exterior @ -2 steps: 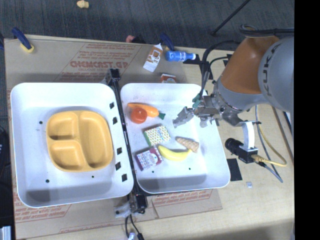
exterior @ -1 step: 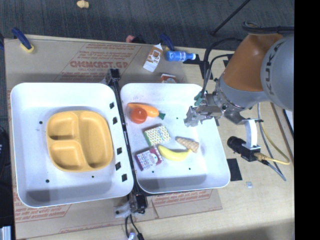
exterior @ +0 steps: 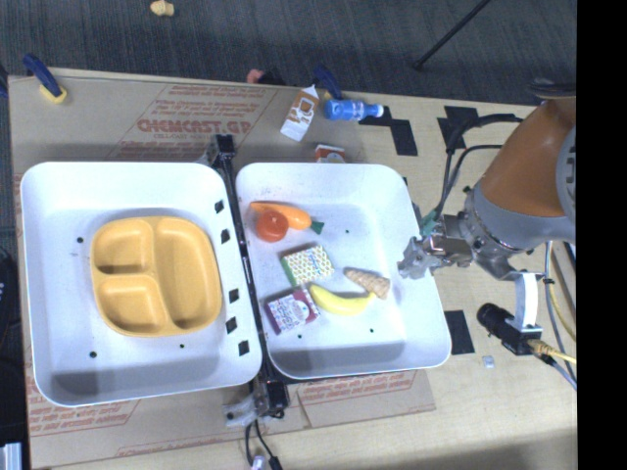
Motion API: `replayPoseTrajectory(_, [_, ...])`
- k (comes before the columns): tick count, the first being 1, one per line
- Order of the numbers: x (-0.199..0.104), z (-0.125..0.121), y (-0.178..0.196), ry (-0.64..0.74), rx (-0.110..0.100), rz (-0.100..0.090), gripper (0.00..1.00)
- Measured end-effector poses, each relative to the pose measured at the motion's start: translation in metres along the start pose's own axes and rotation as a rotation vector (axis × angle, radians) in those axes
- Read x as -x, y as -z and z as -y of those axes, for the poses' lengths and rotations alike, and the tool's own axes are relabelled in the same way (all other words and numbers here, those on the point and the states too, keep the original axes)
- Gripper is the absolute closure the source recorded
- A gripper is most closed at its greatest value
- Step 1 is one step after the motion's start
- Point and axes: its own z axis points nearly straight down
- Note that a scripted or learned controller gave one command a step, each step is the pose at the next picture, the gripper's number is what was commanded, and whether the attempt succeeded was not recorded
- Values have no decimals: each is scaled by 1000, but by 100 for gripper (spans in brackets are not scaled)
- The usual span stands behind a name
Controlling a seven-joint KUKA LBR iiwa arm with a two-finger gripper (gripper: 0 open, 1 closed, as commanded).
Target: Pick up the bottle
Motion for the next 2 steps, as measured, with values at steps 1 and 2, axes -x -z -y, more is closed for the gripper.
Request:
replayPoseTrajectory(1, [4, 15, -41, 16, 1, 0, 100])
replayPoseTrajectory(2, [4, 15, -40, 95, 2, -1, 100])
